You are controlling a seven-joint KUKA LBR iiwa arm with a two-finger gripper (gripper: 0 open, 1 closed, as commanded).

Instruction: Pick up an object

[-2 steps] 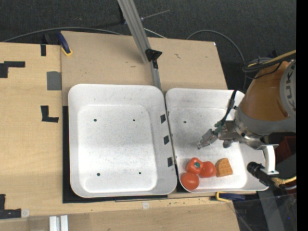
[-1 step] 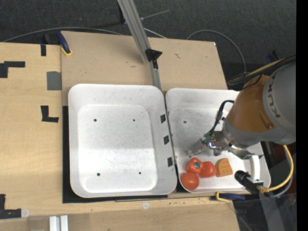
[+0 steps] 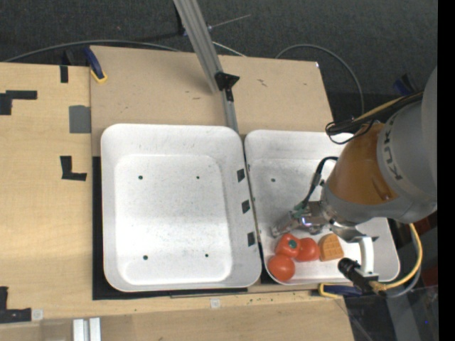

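Observation:
Three red tomato-like pieces (image 3: 290, 256) lie together at the near edge of the right bin (image 3: 284, 155), one of them with a green stem spot. A tan bread-like block (image 3: 330, 247) sits just to their right. My gripper (image 3: 302, 221) hangs low over the right bin, directly above and behind the red pieces, under the grey arm with its orange band (image 3: 359, 176). The arm's body hides much of the bin's right half.
The left bin (image 3: 170, 204) stands beside the right one, separated by a rim with small black clips. A grey metal pole (image 3: 202, 38) slants in from the top to the bins' far edge. The wooden bench surrounds both bins.

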